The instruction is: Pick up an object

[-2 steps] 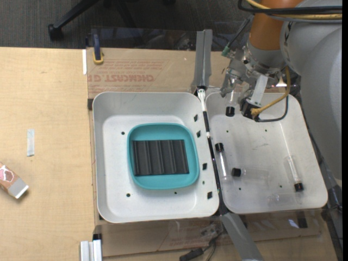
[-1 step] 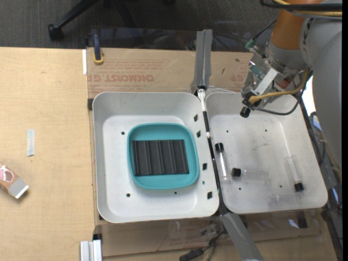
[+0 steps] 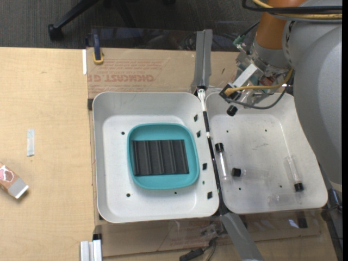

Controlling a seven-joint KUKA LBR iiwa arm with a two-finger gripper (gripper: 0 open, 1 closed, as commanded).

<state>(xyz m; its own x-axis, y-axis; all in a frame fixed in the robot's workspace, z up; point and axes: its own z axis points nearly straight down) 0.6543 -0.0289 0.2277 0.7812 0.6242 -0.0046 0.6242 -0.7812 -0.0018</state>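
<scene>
Starting at the left bin (image 3: 106, 162): a teal tray (image 3: 162, 156) lies flat in its middle, untouched. The right bin (image 3: 261, 200) holds clear tubes with black caps, one (image 3: 220, 157) along its left wall, another (image 3: 293, 173) near its right. The gripper (image 3: 242, 91) hangs above the right bin's far edge; its state cannot be told. Nothing is picked; the whole task remains.

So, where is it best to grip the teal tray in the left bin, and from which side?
Probably grip the teal tray by one raised rim, coming straight down from above. It lies flat in the middle of the left bin, so its sides are low, and the ribbed dark centre offers nothing to pinch.
</scene>
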